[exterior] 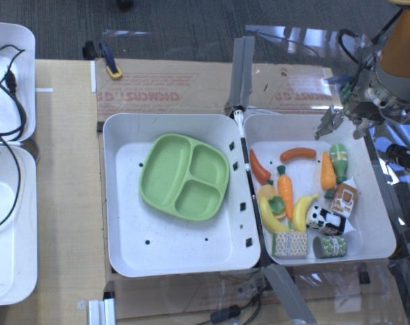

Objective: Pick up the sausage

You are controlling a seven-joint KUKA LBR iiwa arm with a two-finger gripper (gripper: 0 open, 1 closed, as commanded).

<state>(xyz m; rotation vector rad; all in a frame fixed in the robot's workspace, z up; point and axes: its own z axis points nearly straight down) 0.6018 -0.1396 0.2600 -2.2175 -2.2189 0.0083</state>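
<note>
The sausage (298,154), a short orange-red curved link, lies on the floor of the right bin (379,212) near its back wall. My gripper (342,125) hangs over the back right of that bin, right of the sausage and higher in the view. Its fingers (325,126) are spread apart, so it is open with nothing between them. A gap separates the gripper from the sausage.
Packed around the sausage are a red pepper (259,166), two carrots (284,185) (327,171), a green bottle (338,158), bananas (269,212), a cow toy (325,219), a can (330,246) and a box (291,244). A green divided plate (185,176) lies in the left bin (124,249).
</note>
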